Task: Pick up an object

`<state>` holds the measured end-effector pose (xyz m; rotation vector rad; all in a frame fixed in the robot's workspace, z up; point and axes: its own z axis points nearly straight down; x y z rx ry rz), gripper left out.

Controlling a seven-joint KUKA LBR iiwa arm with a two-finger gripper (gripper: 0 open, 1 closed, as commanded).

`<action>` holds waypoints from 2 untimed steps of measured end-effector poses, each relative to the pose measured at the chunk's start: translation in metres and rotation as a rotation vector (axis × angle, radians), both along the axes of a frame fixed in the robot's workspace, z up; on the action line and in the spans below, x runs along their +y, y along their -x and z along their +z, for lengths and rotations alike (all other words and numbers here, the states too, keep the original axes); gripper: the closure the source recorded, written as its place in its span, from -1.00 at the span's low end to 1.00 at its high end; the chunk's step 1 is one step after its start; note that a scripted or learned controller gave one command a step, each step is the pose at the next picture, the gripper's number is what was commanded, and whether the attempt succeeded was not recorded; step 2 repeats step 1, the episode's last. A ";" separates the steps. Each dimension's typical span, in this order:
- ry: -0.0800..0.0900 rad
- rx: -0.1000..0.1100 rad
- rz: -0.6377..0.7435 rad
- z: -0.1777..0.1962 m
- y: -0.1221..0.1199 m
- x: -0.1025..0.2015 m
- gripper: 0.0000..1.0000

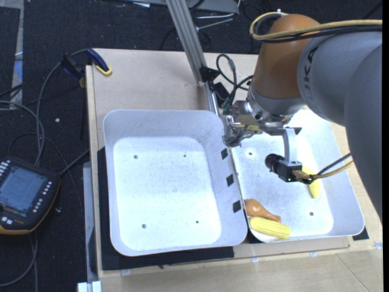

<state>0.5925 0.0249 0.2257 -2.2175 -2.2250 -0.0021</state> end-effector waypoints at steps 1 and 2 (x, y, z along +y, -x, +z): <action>0.000 0.001 0.001 -0.003 0.009 0.056 1.00; 0.000 0.001 0.001 -0.003 0.009 0.056 1.00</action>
